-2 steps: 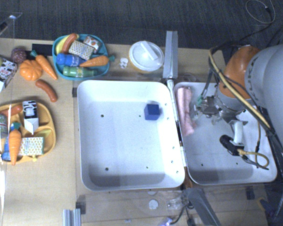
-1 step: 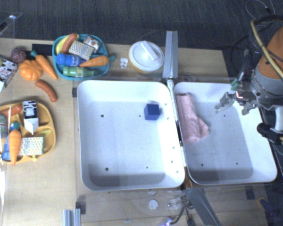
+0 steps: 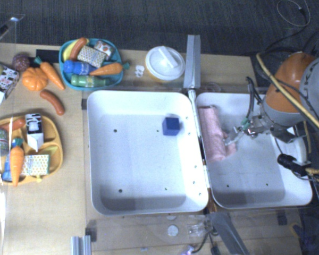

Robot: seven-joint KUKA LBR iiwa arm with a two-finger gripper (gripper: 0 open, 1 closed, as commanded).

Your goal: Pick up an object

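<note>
A small blue cube [image 3: 171, 125] lies in the left white bin [image 3: 122, 195], toward its upper right. A long pink roll-shaped object [image 3: 211, 132] rests along the left wall of the right white bin [image 3: 255, 195]. My gripper [image 3: 233, 137] reaches in from the right and sits low over the right bin. Its tip is at the pink object's right side, near the lower end. Whether it touches the pink object is unclear. The grey arm with its orange band [image 3: 287, 81] stands over the bin's right edge.
Left of the bins, a blue bowl [image 3: 90, 65] and a yellow tray [image 3: 26, 147] hold toy food, with loose toy vegetables [image 3: 42, 81] between them. A white lidded cup [image 3: 165, 62] stands behind the left bin. Cables [image 3: 292, 163] hang at the right.
</note>
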